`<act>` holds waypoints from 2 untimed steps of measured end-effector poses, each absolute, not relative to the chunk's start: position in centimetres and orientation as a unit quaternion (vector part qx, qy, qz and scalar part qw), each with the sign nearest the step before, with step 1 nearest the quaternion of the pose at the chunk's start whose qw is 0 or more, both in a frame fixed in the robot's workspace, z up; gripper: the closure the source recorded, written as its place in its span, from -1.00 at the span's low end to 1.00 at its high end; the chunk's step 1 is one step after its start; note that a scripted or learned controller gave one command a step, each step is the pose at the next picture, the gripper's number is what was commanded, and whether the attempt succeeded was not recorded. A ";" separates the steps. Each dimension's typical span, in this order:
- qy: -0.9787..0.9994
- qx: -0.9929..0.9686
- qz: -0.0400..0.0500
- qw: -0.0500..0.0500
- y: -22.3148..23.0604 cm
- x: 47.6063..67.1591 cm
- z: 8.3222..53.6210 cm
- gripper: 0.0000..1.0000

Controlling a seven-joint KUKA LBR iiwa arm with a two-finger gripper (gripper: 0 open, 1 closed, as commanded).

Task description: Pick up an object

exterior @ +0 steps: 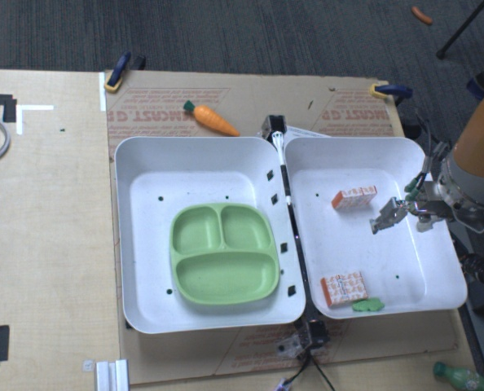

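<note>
The arm reaches in from the right, its gripper (386,217) low over the right bin (437,296), near that bin's right wall. Jaws: cannot tell how far apart; nothing visible between them. Just left of and slightly above the gripper lies a small orange-and-white box (354,198), apart from the fingertips. A second, similar box (343,287) sits near the bin's front edge, with a small green piece (367,305) just beside it. The left bin (144,300) holds a green divided plate (224,253), flat. A toy carrot (212,118) lies on the cardboard behind the bins, on the bench (42,259).
</note>
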State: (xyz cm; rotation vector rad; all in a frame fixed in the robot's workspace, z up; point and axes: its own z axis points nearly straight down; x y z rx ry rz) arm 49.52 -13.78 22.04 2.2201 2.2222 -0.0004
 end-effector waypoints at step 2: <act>0.714 0.701 0.000 0.000 -10.4 60.4 9.2 -1.00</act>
